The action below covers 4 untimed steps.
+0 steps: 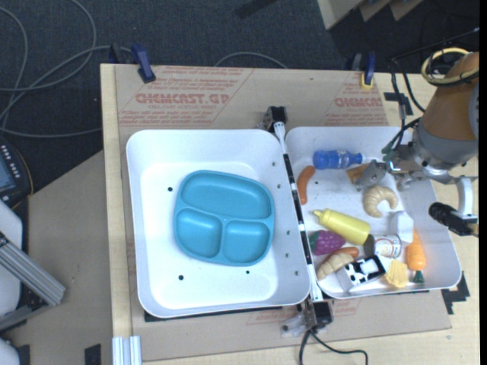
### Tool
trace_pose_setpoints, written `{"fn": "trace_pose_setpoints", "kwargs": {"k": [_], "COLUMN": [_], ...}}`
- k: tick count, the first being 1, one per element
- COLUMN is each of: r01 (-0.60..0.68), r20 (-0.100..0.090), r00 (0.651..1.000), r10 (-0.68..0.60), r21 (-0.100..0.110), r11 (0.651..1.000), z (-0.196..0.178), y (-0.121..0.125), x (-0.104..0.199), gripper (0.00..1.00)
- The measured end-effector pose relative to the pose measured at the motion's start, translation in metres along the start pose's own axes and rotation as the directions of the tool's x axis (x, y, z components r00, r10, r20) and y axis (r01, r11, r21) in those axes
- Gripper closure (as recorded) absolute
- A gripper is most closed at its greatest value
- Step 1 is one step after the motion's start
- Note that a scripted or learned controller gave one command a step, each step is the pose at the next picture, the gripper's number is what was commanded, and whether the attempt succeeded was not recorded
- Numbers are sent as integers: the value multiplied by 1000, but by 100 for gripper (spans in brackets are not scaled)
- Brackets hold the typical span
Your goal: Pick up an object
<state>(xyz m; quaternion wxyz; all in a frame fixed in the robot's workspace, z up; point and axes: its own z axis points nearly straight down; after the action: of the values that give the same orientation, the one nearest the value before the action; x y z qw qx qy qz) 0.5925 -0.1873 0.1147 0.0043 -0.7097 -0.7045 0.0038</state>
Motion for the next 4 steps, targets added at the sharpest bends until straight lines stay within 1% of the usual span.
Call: {"fn": "trace_pose_setpoints", "kwargs": {"k": [1,2,3,4], "r01": [5,7,13,13], "r20": [-2,1,0,0], "r00": [1000,1000,1000,1000], "r10": [-5,-7,-13,-13], "r21": [-5,-13,-11,-21], "r11": [1000,1000,1000,1000], "z": [33,20,30,-90], "y": [-36,-33,-15,-48], "x": [0,0,64,114], "gripper": [0,100,100,100]}}
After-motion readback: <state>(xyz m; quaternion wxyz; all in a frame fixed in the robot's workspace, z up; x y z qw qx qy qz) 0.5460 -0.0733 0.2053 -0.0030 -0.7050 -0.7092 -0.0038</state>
